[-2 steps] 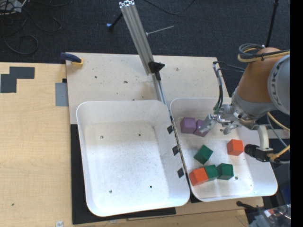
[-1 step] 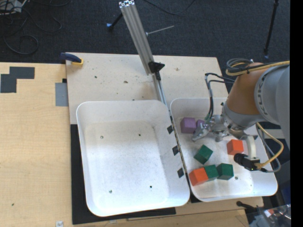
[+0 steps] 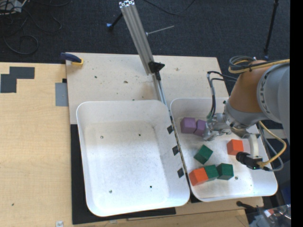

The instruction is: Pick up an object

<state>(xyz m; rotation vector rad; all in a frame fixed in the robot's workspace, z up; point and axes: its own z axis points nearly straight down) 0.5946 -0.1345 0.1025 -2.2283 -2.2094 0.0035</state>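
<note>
The grey KUKA arm with the orange band (image 3: 253,91) was seen reaching over the right shallow white plastic bin (image 3: 265,186), with the two-finger gripper (image 3: 211,132) lowered just beside the pair of purple cubes (image 3: 193,125). Whether the gripper was released or clenched could not be told. For a sound pick, the gripper would best be centred over the nearer purple cube and closed squarely on opposite faces, since the touching neighbour could be nudged aside. The left shallow white plastic bin (image 3: 90,122) was seen beside it. In the right bin were also held a lone green cube (image 3: 204,153), a red-orange cube (image 3: 234,147), and a touching row of cubes (image 3: 211,173), orange then two green.
</note>
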